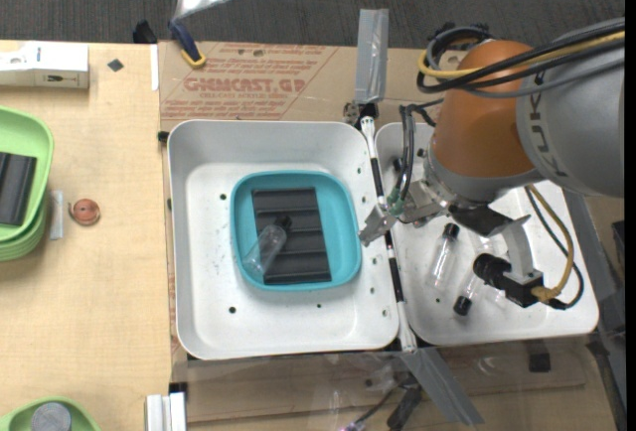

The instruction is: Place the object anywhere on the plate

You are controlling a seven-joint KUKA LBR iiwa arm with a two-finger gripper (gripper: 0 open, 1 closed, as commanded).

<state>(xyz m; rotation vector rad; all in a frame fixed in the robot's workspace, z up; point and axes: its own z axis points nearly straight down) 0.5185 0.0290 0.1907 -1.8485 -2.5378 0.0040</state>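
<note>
Hovering above the right bin (pixel 576 305): claw (pixel 429 206), grip state undeterminable. Tube (pixel 440 258) lies just below; teal plate (pixel 348 220) left. Descend centred over tube.

Clear tube (pixel 266 248) lying on teal plate (pixel 343 220), left bin (pixel 199 250)

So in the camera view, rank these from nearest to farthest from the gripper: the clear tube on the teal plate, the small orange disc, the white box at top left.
Gripper sits at the bins' shared edge.
1. Clear tube, on the teal plate in the left bin.
2. Orange disc, on the bench left of the bins.
3. White box, far top-left corner.
</note>
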